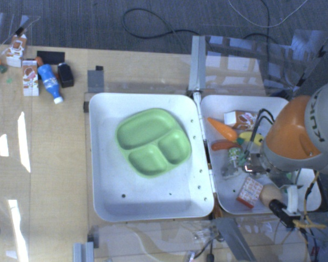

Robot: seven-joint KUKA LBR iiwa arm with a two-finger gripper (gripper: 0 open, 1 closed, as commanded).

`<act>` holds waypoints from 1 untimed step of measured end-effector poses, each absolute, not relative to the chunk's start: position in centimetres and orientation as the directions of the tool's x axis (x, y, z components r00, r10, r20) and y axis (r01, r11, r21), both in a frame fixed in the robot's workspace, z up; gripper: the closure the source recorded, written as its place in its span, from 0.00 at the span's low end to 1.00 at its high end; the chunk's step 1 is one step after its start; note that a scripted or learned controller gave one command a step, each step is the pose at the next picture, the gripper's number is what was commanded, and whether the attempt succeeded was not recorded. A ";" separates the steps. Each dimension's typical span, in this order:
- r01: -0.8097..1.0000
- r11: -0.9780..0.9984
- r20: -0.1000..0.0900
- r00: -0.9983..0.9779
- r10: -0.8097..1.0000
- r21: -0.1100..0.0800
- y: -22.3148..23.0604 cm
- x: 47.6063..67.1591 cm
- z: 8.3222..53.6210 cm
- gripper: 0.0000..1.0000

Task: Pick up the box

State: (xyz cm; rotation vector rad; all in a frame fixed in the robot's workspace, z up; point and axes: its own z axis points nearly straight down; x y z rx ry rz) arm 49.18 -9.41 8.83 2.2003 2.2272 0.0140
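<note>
So the grey arm with the orange band (295, 132) comes in from the right and sits over the right-hand shallow white bin (221, 201). Its tool (250, 165) is down among the clutter in that bin, but the wrist covers most of it, so I honestly can't tell what state it's in or whether it has hold of anything. You can read part of the maker's name on the grey casing at the far right, something like "KUK", cut off by the frame edge.

The box, a small red and white patterned carton (250, 192), lies flat on the floor of the right bin, near its front wall, just below and beside the tool. There's print on it, but it's too small to read.

Also in that bin: an orange carrot-shaped toy (222, 129), a red sausage-like piece (223, 144) just below it, a small white and brown packet (238, 118) near the back wall, and a yellow and green bit (250, 139) by the arm.

The left-hand shallow white bin (106, 201) holds a green plastic tray with three compartments (153, 142), sitting about in the middle.

Out on the wooden bench (38, 173), top left, there's a blue bottle with a white cap (50, 83), a couple of little red and white cartons (29, 77) and a black block (65, 75). Labels are unreadable.
</note>
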 end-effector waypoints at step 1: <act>0.999 0.041 -0.003 -0.041 0.999 0.014 -14.9 49.2 8.8 0.00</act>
